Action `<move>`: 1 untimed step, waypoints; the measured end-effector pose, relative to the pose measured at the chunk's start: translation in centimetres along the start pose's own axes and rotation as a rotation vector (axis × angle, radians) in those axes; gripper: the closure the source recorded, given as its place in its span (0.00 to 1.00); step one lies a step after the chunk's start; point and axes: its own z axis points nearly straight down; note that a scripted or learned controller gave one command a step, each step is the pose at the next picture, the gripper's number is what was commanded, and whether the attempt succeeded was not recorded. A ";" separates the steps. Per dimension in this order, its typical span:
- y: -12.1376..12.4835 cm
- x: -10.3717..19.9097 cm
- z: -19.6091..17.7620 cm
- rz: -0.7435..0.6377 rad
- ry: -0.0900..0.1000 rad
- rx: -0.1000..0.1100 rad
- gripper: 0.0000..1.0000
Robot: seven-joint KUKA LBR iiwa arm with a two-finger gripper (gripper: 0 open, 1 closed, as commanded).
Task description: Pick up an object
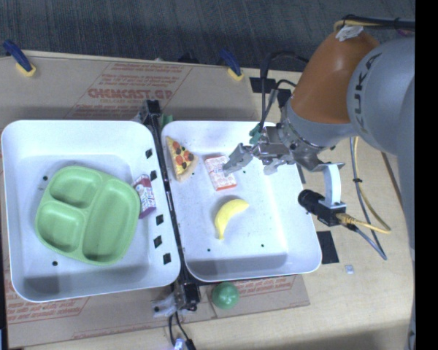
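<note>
Two white bins point(29, 268) sit side by side on a sheet of brown cardboard point(117, 82) with red print on it. The cardboard lies on a light wood bench point(365, 297), and blue clips point(20, 57) hold its far edge down. Behind the bench the floor point(131, 6) is dark grey. In the left bin a green plate point(87, 214) with three parts lies flat, and a small dark red packet point(145, 194) rests just beside its right edge. In the right bin there is a pizza slice point(179, 156) near the far left corner, a small red and white packet point(220, 172) near the middle, and a yellow banana point(228, 214) closer to the front. A green ball point(224, 294) sits on the cardboard just outside the front rim of the right bin. The grey arm point(379, 86) with its orange band comes in from the right. Its gripper point(237, 159) hangs over the right bin, right next to the red and white packet. Its fingers look a little apart and hold nothing. Black and yellow cables point(365, 224) hang near the arm.
</note>
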 end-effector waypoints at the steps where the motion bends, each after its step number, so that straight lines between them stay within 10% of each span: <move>1: -2.9 0.2 -11.3 0.000 -0.003 -0.007 0.00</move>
